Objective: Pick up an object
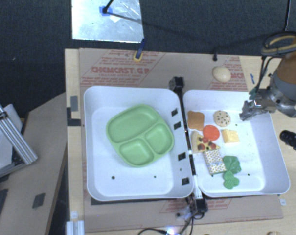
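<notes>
Several toy foods lie in the right bin [270, 146]: a brown bread slice [195, 119], a cookie [221, 117], a red tomato slice [211, 132], a yellow cheese square [230, 136], a pizza slice [203, 144], a patterned packet [215, 161] and green leafy pieces [231, 171]. My gripper [247, 111] hangs over the bin's upper right part, right of the cookie and above the cheese, apart from both. Nothing shows in its grasp.
The left bin [96, 131] holds a green divided plate [139, 135]. A beige egg-shaped object [221, 74] sits on the bench behind the right bin. A black divider [184, 136] runs between the bins. A foil sheet [107, 13] lies at the back.
</notes>
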{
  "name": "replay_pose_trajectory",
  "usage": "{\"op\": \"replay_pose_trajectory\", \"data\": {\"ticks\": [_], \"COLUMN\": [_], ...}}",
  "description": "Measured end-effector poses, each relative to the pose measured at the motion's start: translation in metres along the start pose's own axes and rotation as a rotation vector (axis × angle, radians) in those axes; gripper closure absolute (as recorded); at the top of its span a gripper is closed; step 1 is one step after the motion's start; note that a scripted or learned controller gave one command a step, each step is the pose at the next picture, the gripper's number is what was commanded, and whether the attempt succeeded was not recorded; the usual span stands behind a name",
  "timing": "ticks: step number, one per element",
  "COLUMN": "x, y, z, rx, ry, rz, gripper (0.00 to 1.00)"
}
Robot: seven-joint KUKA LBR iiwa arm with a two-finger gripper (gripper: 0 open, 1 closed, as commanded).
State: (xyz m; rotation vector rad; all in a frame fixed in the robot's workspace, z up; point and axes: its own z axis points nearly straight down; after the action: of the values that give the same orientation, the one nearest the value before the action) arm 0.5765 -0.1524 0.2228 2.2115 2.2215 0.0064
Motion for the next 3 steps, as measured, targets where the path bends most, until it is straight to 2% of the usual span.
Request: {"op": "replay_pose_trajectory", "data": {"ticks": [1, 2, 3], "x": [0.055, 0.088, 0.072], "y": [0.007, 0.018, 0.021], "z": [0.008, -0.012, 0.001], "rx": [0.006, 0.004, 0.007], "ry": [0.004, 0.003, 0.001], "rz": [-0.006, -0.005, 0.004], "gripper": [1.0, 1.0, 1.0]}}
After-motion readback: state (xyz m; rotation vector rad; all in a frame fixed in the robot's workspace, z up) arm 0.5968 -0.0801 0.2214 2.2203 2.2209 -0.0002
